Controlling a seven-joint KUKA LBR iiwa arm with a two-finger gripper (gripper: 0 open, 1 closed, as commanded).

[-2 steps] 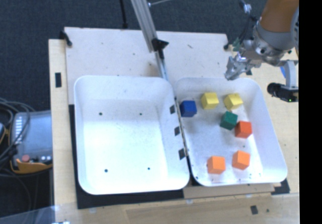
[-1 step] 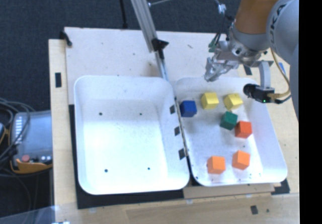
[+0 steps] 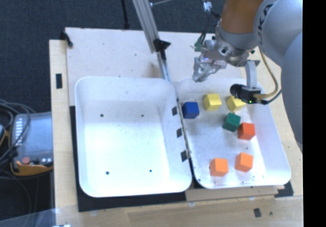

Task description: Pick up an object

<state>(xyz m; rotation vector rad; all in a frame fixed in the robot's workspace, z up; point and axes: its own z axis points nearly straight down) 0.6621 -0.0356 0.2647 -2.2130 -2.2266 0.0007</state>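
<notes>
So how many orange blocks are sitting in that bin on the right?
2, both near the front of the right bin: one orange block left, the other orange block just right of it. The red block behind them is a different colour. None looks hidden.

The grey arm (image 3: 285, 22) reaches in from the right, its orange band (image 3: 244, 1) sitting just above the wrist. The wrist tips down and to the left, carrying the pincer (image 3: 202, 73) low at the end of it. Too blurred to read how the pincer's tips are set.
</notes>
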